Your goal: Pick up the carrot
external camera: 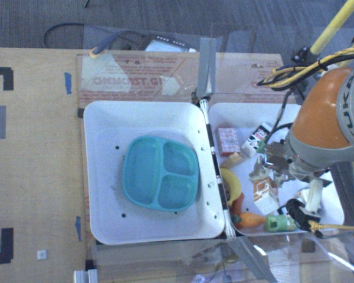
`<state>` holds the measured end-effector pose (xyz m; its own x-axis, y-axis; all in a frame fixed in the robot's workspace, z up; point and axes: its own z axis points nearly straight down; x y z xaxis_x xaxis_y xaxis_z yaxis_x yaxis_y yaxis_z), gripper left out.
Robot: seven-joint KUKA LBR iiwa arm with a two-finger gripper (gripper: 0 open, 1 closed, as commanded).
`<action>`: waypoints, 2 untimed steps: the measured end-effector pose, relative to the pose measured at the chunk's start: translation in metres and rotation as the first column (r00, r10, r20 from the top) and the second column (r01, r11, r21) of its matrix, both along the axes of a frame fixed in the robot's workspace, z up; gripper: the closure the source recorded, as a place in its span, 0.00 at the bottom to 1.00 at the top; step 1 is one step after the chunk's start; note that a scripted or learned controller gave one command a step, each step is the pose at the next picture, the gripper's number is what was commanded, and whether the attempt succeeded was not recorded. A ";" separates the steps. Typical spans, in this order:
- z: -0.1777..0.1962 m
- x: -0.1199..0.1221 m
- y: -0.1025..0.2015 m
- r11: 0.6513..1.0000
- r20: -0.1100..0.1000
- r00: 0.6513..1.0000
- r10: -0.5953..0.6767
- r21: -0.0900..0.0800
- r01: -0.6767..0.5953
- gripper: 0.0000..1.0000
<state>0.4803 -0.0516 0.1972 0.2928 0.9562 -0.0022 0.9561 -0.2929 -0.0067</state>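
**Carrot at the front-left corner of the right bin**

I see the carrot [251,219] lying in the right bin [336,202], close to its front wall and its left corner. Just beside it, on the left, a red object [237,206] touches it, and a banana [231,183] lies above that, along the left wall. On the right of the carrot lies a small green object [279,223], very near. Further back there is a pink packet [228,139] and some small cartons [262,190]. The gripper [270,165] hangs over the middle of this bin, apart from the carrot. I cannot tell how it stands. In the left bin [100,175] a teal divided plate [161,173] rests in the middle.
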 end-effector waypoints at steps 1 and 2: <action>-0.017 -0.001 -0.004 0.905 -0.001 0.905 -0.425 -0.004 0.425 1.00; -0.040 0.050 0.221 0.870 0.002 0.870 -0.494 -0.006 0.494 1.00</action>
<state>0.5307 0.1698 0.1570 0.7268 0.6868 -0.0076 0.6868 -0.7268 -0.0034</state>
